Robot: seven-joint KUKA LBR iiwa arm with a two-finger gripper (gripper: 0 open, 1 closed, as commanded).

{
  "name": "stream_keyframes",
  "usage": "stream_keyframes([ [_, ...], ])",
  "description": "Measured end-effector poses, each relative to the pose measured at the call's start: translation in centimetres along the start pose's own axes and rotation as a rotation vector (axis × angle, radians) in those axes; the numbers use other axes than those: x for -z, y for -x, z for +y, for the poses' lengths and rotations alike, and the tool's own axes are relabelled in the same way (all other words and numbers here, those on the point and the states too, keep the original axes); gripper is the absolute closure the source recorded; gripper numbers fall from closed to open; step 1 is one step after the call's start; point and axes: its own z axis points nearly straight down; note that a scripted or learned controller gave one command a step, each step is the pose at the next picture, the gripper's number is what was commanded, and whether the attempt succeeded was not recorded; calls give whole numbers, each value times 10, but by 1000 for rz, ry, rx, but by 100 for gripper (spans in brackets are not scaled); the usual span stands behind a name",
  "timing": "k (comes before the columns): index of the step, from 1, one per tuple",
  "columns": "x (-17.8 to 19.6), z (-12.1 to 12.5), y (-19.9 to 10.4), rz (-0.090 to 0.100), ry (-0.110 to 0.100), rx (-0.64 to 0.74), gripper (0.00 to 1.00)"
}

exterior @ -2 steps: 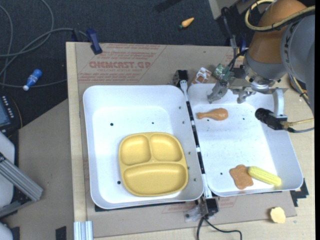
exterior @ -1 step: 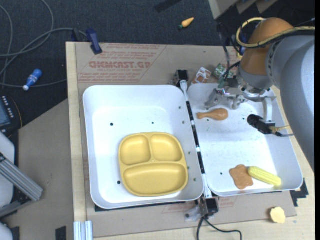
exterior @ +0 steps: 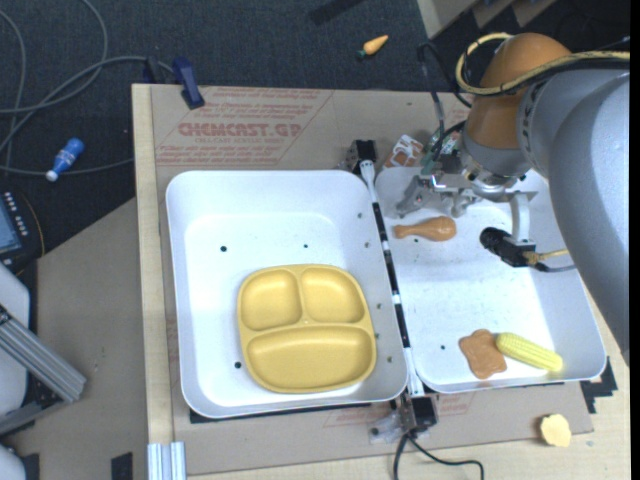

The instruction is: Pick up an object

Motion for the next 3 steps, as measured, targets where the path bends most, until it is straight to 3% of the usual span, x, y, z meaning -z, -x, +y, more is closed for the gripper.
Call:
stream_keyframes([
  [1,0,-24,9,-1,-3,-4,0],
  [2,11,-23,8,-2,2,-2,100],
  [3,106,-64,-39,0,8,2,100],
])
